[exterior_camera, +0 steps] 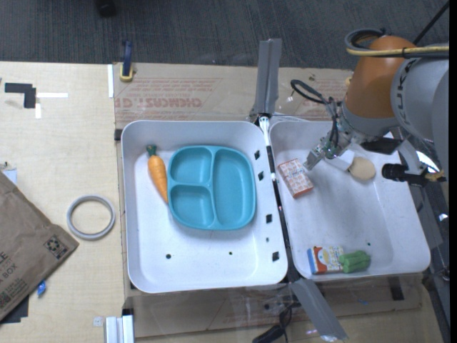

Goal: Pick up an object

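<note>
My gripper (320,153) hangs low over the back of the right bin (357,220), with nothing visible between its fingers. A small red and white box (295,177) lies just to its left and nearer the front. A pale round bun-like object (362,168) sits to the gripper's right. At the bin's front lie a small carton (325,259) and a green vegetable (355,261) side by side. In the left bin (143,256) a teal divided plate (213,187) lies with a carrot (157,175) beside its left edge.
A grey divider post (268,77) rises between the bins at the back. A roll of tape (91,216) and a brown paper bag (25,245) lie on the bench to the left. The arm's orange band (375,77) looms over the right bin's back right corner.
</note>
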Robot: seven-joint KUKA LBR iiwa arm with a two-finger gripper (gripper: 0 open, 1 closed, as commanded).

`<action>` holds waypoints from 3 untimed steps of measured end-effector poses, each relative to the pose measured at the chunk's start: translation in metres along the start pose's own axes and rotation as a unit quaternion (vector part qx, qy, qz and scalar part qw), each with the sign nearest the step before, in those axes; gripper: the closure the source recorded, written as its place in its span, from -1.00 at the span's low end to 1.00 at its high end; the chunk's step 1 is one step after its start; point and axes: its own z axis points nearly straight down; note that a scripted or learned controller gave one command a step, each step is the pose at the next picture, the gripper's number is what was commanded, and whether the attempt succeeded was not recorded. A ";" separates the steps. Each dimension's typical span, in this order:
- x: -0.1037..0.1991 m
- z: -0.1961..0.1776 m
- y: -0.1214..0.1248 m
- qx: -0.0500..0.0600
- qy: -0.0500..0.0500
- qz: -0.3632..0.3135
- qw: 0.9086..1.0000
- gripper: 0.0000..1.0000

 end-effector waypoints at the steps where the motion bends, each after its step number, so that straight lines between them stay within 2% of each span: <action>1: 0.021 -0.088 -0.002 0.001 0.002 0.005 1.000 1.00; 2: 0.021 -0.088 -0.002 0.001 0.002 0.005 1.000 -1.00; 3: -0.022 -0.002 -0.016 0.000 0.002 -0.200 0.980 -1.00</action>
